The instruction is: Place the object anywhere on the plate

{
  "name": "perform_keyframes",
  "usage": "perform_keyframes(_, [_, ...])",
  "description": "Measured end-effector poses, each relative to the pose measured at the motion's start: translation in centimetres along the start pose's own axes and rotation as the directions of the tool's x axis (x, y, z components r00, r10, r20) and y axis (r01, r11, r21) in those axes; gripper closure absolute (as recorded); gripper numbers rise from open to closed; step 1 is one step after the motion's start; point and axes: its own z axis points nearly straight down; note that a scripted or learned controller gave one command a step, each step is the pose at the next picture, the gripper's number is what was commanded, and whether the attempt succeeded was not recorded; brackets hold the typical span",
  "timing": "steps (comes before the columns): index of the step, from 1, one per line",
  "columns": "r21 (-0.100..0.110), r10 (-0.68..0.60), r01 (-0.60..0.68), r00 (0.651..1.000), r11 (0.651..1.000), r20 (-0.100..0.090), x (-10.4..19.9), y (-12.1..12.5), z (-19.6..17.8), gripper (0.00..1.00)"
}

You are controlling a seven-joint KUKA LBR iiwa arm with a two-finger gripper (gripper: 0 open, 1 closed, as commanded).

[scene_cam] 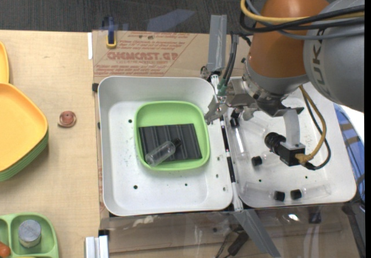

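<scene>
Clear plastic tube (pixel 159 152) lies on its side on the green plate (pixel 200 120), tilted diagonally, resting on the dark ribbed mat (pixel 179 135) that covers the plate's middle. Nothing touches it, so it looks released and settled; judged from that, the placing part of the task reads as done. Plate sits inside the left white bin (pixel 116 181), roughly centred, slightly toward the bin's back-right. The ribbed mat probably keeps the round tube from rolling off. Right white bin (pixel 324 187) is just beside, sharing the middle edge, with a few small dark bits on its floor near the front. The arm (pixel 290 25) hangs over the back of the right bin, orange band up top, cables looping around it. End effector (pixel 232 109) sits low near the divide between the bins, beside the plate's right rim, well apart from the tube; can't tell if it's wide or narrow, the wrist body blocks that. Nothing visible in it. On the desk (pixel 69 77) to the left: a stack of yellow plates (pixel 20 129), a small reddish knob (pixel 68 118), a green tray (pixel 46 239) at the bottom corner.
</scene>
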Motion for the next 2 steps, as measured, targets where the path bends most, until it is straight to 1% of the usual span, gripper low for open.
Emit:
perform_keyframes(1, [0.002,-0.002,0.002,1.000,1.000,0.002,-0.11,0.05,-0.84,1.00])
perform_keyframes(2, [0.002,-0.002,0.002,1.000,1.000,0.002,-0.10,0.05,-0.83,0.00])
